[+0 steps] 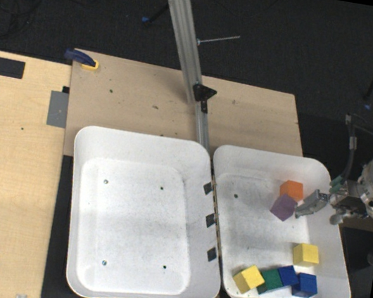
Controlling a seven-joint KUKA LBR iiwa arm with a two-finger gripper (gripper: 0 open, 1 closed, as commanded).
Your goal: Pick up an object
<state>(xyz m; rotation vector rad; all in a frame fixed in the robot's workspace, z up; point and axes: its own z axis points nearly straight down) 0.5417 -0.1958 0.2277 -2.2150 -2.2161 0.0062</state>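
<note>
Right now I have the gripper [311, 204] reaching over the right-hand bin's [262, 165] far right rim, with its tip just beside the purple block [282, 207]. From this slanted view I cannot tell the state of the hand, and nothing shows clamped in it, so I would not count anything as picked yet.

I'll use the purple block as my landmark. The orange block [292, 190] sits touching it or nearly so, just behind it toward the bin's back wall. A yellow block [306, 254] lies well in front of it, on its own. Further toward the near rim is a huddle: a second yellow block [248, 278], a green block [269, 279] and two blue blocks [297, 280], packed close together.

My guess is that the arm is low and angled in from the side because the purple block is the nearest target to the wrist. The orange neighbour crowds it, so a closing hand could nudge one block instead of trapping it. The left-hand bin [139, 172] lies across the divider from the purple block.
</note>
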